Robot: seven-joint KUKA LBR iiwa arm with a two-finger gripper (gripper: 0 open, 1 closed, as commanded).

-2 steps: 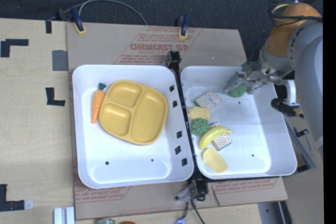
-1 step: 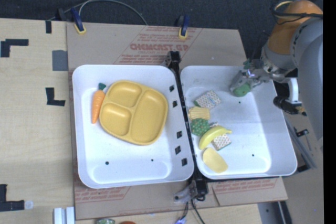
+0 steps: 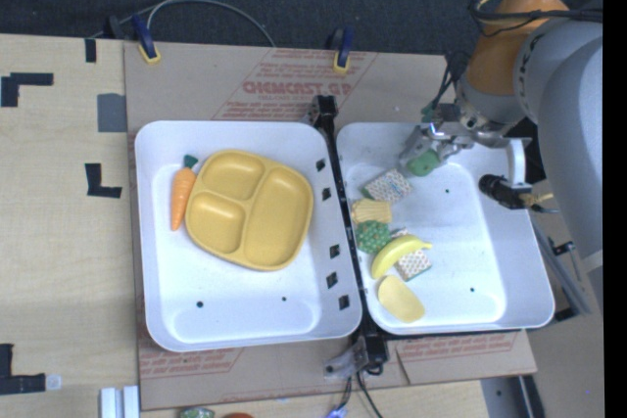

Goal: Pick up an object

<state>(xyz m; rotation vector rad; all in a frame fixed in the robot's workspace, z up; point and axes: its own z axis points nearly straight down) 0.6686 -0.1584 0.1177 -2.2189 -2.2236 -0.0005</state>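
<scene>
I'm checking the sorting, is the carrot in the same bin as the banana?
No, the carrot lies beside the yellow plate, and the banana is in the neighbouring bin.

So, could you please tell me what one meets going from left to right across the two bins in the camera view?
In order: orange carrot → yellow divided plate → small green piece. The other food toys bunched in the right bin overlap too much to place.
</scene>
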